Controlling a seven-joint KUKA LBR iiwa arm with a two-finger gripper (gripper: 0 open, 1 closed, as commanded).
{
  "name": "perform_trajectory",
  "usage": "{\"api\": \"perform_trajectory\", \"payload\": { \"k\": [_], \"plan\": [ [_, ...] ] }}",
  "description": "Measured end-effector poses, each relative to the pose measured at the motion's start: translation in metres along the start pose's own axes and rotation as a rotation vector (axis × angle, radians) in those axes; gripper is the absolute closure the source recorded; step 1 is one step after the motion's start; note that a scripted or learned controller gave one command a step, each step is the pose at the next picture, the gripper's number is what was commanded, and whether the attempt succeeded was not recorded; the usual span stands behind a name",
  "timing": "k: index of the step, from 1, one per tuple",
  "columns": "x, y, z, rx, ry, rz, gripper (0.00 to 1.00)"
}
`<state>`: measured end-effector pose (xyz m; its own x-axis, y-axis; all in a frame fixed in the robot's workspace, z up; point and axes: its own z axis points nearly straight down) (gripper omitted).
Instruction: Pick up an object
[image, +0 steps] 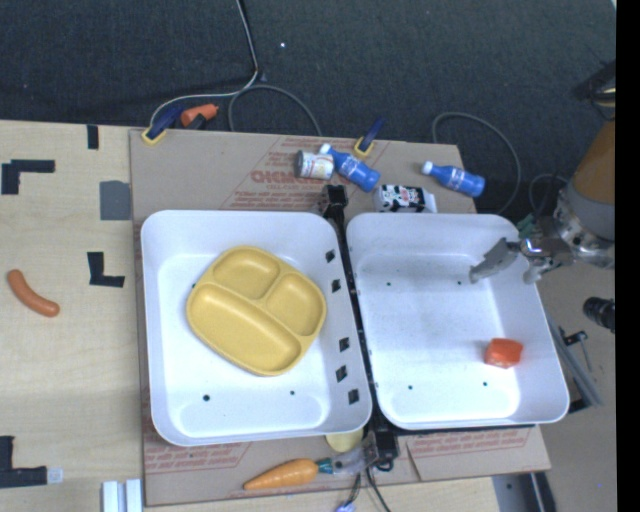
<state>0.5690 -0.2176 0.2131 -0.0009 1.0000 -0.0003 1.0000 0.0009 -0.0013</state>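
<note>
The claw (510, 258) hung over the upper right corner of the right bin (440, 405), its grey fingers (490, 264) slanting down toward the bin floor; whether they were spread or closed could not be told, and nothing showed between them. Below it, well apart, an orange block (504, 352) lay on the bin floor near the right wall. The left bin (170, 400) held a yellow tray (256, 310) with three compartments. Beyond the bins, on the cardboard (250, 178), lay two blue bottles (356, 170) (455, 179) and a small black-and-white pack (405, 198). A carrot (282, 475) lay at the front edge — and a sausage (33, 293) sat on the counter (60, 400) far to the left.
</note>
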Motion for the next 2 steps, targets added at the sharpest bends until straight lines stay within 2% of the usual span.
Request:
{"api": "perform_trajectory", "payload": {
  "k": [1, 2],
  "plan": [
    [-0.005, -0.024, 0.125, 0.009, 0.002, 0.002, 0.00],
    [-0.007, -0.084, 0.126, -0.009, -0.004, 0.002, 0.00]
  ]
}}
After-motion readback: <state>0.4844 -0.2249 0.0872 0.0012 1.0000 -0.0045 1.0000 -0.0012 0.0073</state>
